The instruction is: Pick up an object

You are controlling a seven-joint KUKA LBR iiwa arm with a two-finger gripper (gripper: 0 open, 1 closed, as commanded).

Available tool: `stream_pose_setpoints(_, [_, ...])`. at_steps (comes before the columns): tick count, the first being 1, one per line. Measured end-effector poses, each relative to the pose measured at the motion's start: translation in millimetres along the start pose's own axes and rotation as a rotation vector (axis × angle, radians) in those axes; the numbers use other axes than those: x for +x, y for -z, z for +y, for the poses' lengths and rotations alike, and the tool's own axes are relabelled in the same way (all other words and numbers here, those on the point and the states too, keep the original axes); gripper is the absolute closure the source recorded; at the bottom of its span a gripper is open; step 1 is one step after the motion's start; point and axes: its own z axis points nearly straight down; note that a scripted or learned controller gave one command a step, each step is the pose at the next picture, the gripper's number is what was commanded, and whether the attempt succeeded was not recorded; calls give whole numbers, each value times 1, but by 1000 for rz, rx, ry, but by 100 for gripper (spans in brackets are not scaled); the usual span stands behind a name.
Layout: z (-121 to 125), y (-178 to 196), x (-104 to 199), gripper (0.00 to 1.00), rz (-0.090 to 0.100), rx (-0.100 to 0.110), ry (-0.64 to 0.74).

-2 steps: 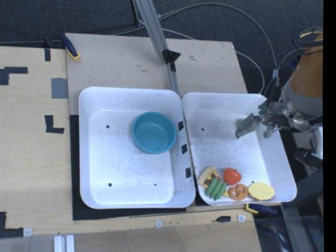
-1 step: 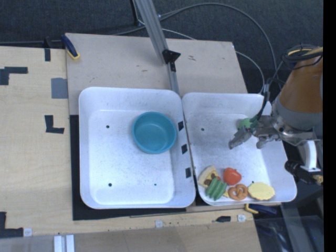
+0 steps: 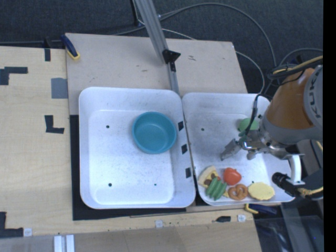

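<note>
My gripper (image 3: pixel 240 151) hangs over the middle of the right bin (image 3: pixel 210 114), open, with nothing between its fingers. Just behind it lies a green object (image 3: pixel 245 124), partly hidden by the wrist. At the bin's front edge, below the gripper, sits a cluster of toy food: a red tomato (image 3: pixel 232 175), a yellow wedge (image 3: pixel 208 174), a green pepper (image 3: pixel 215 189), a brown pretzel (image 3: pixel 238 192) and a yellow round piece (image 3: pixel 261 191). A blue bowl (image 3: pixel 154 133) stands upright in the left bin (image 3: pixel 100 156).
A slanted metal pole (image 3: pixel 157 30) comes down to the back where the two bins meet. Cables run across the dark floor behind the bench. A blue and yellow clamp (image 3: pixel 70 46) lies at the board's back left corner.
</note>
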Motion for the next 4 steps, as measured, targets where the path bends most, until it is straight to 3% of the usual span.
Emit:
stream_pose_setpoints(1, [-1, -52, 0, 0, -1, -3, 0])
stream_pose_setpoints(2, [0, -41, 1, 100, -1, -5, 1])
stream_pose_setpoints(4, [2, 65, -1, 100, -2, -11, 1])
